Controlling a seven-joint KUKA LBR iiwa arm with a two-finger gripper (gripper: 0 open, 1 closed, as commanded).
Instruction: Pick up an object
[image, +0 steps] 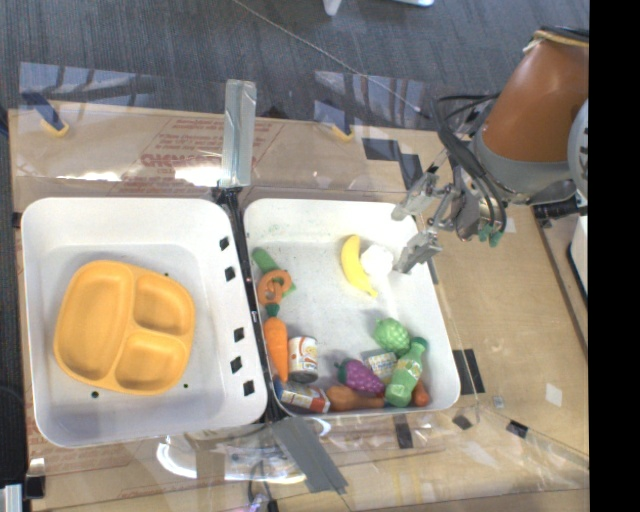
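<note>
Above the far right corner of the right bin (300, 215), the gripper (418, 228) hangs with its two fingers spread apart and nothing between them, tilted inward as if lining up a descent. Nearest below it lie a yellow banana (353, 266) and a pale white object (377, 261) touching the banana's right side; these look like the likeliest targets. Toward the near wall sits a crowded cluster: a carrot (275, 345), a small can (303, 356), purple grapes (363, 377), a green bottle (405, 374) and a green bumpy fruit (392, 333), packed too tightly for easy finger entry. In the left bin (40, 235) rests an orange divided tray (124, 327).
</note>
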